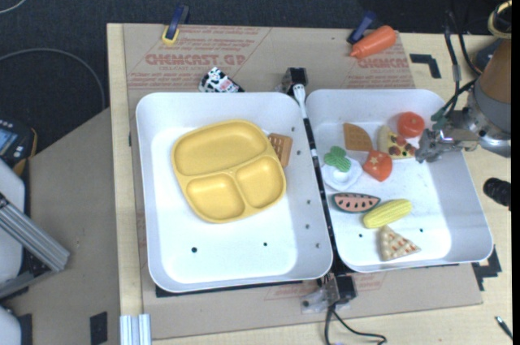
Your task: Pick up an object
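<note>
Right white bin (455, 205): claw (428, 148), state unclear, just beside tomato (410, 124).

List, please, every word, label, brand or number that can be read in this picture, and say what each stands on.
"CHEMCAST GP": red print on the brown board behind the left bin, readable though faint.
A like red print on the board behind the right bin, near the orange carrot: too blurred to read.
Smaller red lines above and below each print: too small to read.
The yellow tray and the toy foods bear no text that I can see.
</note>
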Available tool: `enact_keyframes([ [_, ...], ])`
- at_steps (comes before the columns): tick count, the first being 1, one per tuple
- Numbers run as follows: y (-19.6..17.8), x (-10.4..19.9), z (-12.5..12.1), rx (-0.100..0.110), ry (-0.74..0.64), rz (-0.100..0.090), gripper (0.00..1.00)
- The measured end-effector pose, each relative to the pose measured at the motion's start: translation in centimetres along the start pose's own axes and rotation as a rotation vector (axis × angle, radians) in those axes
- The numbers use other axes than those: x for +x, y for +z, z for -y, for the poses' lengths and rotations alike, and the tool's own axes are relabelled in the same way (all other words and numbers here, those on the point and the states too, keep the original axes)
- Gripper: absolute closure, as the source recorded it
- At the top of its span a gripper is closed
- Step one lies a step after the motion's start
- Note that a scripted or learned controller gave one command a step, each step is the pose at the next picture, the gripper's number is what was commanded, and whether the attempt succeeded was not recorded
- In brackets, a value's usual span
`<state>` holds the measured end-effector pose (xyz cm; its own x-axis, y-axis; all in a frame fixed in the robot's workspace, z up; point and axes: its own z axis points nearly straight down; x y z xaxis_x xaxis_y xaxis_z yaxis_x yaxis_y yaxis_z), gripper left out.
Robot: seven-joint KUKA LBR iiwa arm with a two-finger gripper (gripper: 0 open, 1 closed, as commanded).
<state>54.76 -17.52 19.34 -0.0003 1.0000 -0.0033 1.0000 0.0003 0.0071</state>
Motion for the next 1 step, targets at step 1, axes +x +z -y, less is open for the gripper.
enact_keyframes([
  [1, -3.38, -0.04, -0.14, 0.001, -0.001, -0.001, 1.00],
])
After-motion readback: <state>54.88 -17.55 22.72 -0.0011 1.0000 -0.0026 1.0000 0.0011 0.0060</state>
